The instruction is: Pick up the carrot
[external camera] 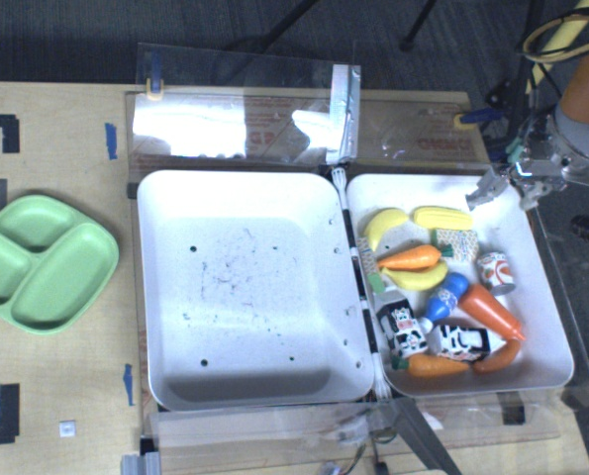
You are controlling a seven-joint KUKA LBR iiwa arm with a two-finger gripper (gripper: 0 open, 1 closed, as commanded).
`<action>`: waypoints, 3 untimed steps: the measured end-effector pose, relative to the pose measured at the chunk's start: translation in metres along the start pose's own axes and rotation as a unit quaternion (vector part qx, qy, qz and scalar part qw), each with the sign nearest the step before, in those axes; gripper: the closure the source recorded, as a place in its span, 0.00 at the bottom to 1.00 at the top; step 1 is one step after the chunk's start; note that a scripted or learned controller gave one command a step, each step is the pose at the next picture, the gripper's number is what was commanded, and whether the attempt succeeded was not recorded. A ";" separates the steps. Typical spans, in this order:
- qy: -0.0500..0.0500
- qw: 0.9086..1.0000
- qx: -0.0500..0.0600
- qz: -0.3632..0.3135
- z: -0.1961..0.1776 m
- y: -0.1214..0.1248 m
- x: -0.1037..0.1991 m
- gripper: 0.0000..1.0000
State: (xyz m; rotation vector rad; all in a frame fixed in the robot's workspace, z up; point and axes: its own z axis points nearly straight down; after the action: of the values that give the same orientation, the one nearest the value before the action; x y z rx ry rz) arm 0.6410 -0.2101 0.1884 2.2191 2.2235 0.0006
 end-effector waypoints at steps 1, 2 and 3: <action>0.000 0.999 0.000 -0.044 0.057 -0.046 0.042 0.00; 0.001 0.994 0.001 -0.106 0.025 -0.072 0.088 0.00; -0.004 0.973 -0.010 -0.229 0.077 -0.054 0.101 0.00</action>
State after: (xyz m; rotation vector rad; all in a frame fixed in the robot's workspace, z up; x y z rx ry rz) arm 0.5869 -0.1088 0.1112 1.6395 2.6555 0.0137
